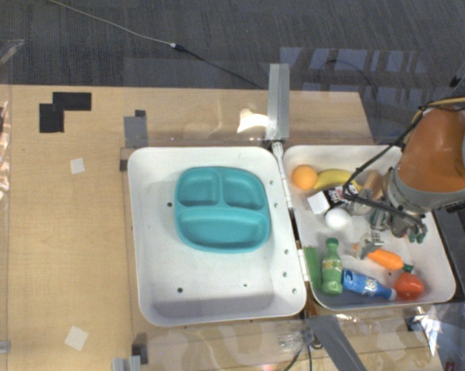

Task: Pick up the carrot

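We are working in the right bin [445,251], crowded. Our gripper [377,237] is hovering just at eleven o'clock of the carrot [386,259]; finger state we cannot tell. We are risking snagging the blue bottle [367,284] or red fruit [410,286] beside it.

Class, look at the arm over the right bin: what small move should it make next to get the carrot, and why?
Probably lower the gripper a little, down and slightly toward the carrot. The carrot lies on the bin floor just below the gripper, between the blue bottle and the arm, not yet visibly gripped.
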